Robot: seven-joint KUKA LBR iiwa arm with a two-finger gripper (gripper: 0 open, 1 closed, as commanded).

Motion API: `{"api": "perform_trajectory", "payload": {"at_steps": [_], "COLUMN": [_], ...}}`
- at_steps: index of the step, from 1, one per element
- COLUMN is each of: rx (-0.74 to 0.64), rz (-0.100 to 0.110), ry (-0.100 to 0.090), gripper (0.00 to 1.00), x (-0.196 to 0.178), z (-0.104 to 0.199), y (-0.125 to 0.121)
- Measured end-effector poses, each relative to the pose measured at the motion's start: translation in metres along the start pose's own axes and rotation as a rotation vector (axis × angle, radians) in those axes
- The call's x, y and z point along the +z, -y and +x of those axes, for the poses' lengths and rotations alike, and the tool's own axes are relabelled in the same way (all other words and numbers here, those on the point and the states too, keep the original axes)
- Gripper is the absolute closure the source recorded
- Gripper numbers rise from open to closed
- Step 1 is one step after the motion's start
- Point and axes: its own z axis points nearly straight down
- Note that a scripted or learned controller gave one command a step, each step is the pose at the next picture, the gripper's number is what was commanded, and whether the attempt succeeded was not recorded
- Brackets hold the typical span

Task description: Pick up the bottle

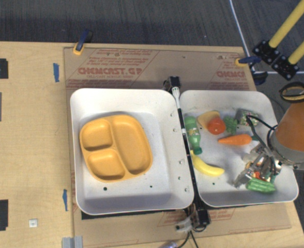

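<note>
The bottle (192, 133) is green with a pale label. It lies along the left wall of the right bin (229, 199), next to the divider between the two bins. My gripper (255, 170) hangs low over the right bin's front right corner, far to the right of the bottle, just above a green vegetable (261, 186). The arm's orange band (297, 130) is above it at the right edge. Nothing shows between the gripper and the bottle except bare bin floor and a banana (208, 167).
An orange carrot (236, 139), a red tomato (217, 125), a yellow piece (208, 118) and a small green item (243, 119) lie in the right bin's far half. The left bin (85, 99) holds an orange divided tray (116, 146).
</note>
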Motion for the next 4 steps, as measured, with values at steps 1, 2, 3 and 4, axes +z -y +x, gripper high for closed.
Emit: {"api": "perform_trajectory", "payload": {"at_steps": [1,2,3,4], "rx": [-0.027,-0.026,-0.181,-0.607], "rz": [0.0,-0.003,-0.002,-0.019], "ry": [-0.001,0.003,0.002,0.04], "gripper": [0.0,1.0,1.0,1.0], "x": [-0.16,-0.17,-0.019,-0.014], "z": [0.026,0.025,0.028,0.04], "y": [-0.072,-0.072,-0.082,-0.068]}}
